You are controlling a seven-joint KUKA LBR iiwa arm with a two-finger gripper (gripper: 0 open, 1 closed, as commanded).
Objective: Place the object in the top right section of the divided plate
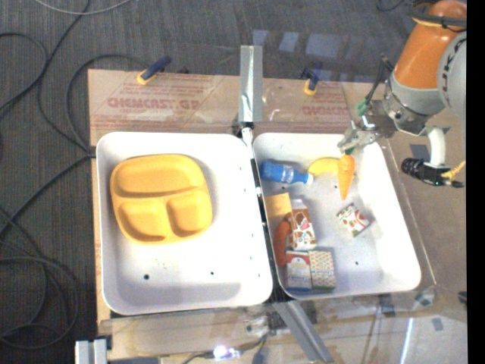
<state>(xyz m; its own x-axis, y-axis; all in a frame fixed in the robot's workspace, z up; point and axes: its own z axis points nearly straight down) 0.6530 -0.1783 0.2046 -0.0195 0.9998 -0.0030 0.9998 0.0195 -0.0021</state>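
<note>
The yellow divided plate point(161, 196) lies in the left bin point(121, 279), with one wide section at the back and two smaller ones at the front. My gripper point(351, 145) is over the back of the right bin point(394, 256). An orange carrot point(345, 176) hangs straight down from its fingertips, thick end up between the fingers and tip pointing at the bin floor. The gripper is shut on the carrot, far to the right of the plate.
In the right bin lie a blue bottle point(284, 174), a yellow banana point(324, 165) just left of the carrot, a small patterned packet point(352, 220), a carton point(301, 230), a red sausage point(280, 243) and two small boxes point(311, 270). A metal divider point(248, 89) stands between the bins.
</note>
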